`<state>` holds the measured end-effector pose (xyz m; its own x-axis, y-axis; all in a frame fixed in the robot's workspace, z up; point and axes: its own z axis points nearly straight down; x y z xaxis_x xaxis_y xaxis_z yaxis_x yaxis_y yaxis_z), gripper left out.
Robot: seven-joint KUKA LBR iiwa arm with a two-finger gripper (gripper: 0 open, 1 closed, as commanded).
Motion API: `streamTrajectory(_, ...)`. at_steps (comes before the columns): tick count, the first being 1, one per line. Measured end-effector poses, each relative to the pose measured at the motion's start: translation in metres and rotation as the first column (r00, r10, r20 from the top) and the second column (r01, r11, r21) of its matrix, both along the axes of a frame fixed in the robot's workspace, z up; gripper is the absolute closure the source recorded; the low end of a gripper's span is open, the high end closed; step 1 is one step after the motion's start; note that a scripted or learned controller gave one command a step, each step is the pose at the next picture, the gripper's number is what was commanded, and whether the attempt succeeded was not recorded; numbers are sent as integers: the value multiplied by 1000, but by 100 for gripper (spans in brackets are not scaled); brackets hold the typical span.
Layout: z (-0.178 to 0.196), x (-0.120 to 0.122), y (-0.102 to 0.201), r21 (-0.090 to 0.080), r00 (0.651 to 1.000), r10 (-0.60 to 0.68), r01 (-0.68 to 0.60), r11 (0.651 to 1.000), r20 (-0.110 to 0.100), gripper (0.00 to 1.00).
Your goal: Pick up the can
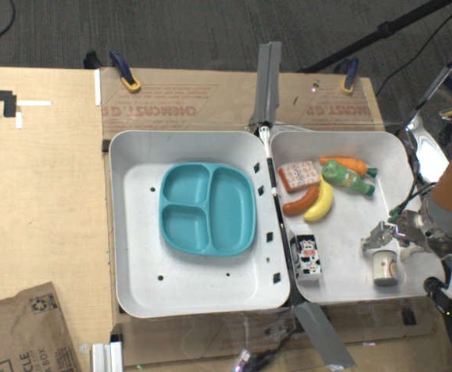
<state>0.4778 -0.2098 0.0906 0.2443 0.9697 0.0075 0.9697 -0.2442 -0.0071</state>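
Note:
A red can with pale ends (pixel 298 175) lies on its side in the right bin (pixel 342 289), at the bin's upper left. My gripper (pixel 379 242) hangs low over the right side of that bin, well to the right of and nearer the camera than the red can. Directly beneath it stands a small white cylinder with a brown mark (pixel 384 268), touching or nearly touching the gripper's tip. Nothing is visibly held.
Beside the red can lie a banana (pixel 322 201), a hot dog (pixel 300 201), a green bottle (pixel 347 178) and a carrot (pixel 345 163). A black-and-white carton (pixel 307 256) stands by the divider. The left bin (pixel 132 239) holds a teal divided plate (pixel 208 208).

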Motion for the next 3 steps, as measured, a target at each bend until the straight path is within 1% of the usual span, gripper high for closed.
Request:
streamTrajectory(1,0,-1,-3,-1,991,135,-135,991,0,0)
streamTrajectory(2,9,0,-4,-4,991,132,-132,991,1,100)
streamTrajectory(3,9,0,-4,-3,991,132,-132,991,0,0)
